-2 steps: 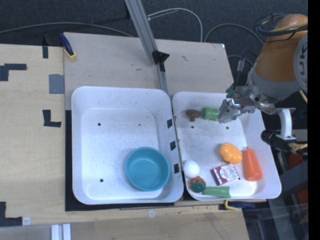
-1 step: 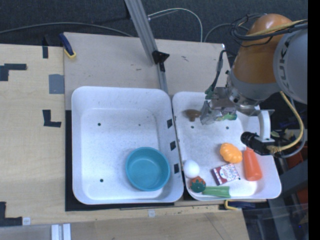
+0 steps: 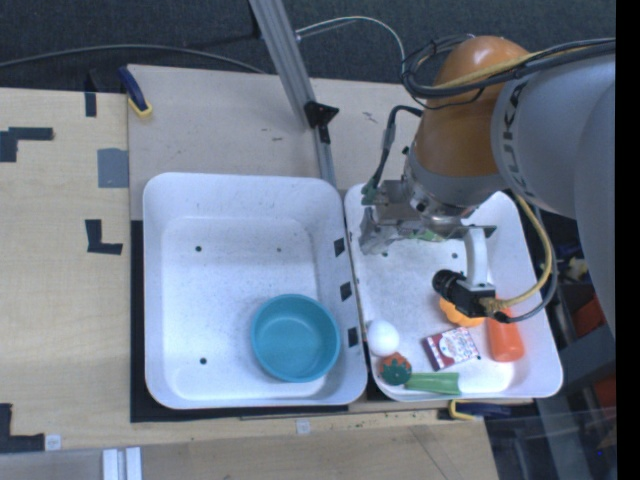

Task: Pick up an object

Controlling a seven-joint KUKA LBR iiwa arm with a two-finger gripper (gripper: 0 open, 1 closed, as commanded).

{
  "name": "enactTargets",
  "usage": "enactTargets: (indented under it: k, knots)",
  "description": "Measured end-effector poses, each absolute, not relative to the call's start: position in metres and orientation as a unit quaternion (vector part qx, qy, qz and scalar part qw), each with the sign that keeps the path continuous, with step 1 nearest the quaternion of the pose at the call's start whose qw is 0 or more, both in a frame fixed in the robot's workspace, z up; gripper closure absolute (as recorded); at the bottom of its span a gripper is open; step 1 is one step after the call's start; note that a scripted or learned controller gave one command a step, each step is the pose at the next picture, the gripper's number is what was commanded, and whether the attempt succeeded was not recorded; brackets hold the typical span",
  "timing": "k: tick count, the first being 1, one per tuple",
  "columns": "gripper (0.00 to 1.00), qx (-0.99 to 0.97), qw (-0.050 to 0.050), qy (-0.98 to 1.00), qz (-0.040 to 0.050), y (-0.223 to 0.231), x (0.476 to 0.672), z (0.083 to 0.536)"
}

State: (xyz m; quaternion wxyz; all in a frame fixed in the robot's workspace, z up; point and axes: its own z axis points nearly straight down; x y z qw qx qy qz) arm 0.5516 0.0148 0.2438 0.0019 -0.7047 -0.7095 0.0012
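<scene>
1. Dark letters run along the grey casing of the arm (image 3: pixel 565 128) at 2 o'clock in the view. They are partly readable as "KUK".
2. The red-and-white packet (image 3: pixel 452 348) carries print that is too small to read.
3. The gripper (image 3: pixel 383 230) hangs over the right bin (image 3: pixel 410 288) at its 10 o'clock corner, close to the wall it shares with the left bin (image 3: pixel 200 268). I cannot tell whether it is open or closed, and nothing shows in its grasp.
4. The things to pick lie well apart from the gripper, along the right bin's near edge from 7 to 4 o'clock.
   - A white ball (image 3: pixel 382 336) is by the shared wall.
   - A small green-and-red piece (image 3: pixel 396 369) is just below the ball.
   - A long green piece (image 3: pixel 432 382) lies flat along the rim.
   - The packet is just above the long green piece.
   - An orange piece (image 3: pixel 506 340) is at 4 o'clock.
5. The middle of the right bin's floor is bare.
6. A blue bowl (image 3: pixel 293 338) sits upright at 5 o'clock in the left bin, near the shared wall. The floor from 7 round to 2 o'clock is open.
</scene>
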Motion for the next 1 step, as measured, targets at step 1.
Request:
enactTargets:
  k: [1]
  knots:
    - [1.0, -0.705, 0.002, -0.709, 0.0013, 0.0659, 0.5418, 0.2247]
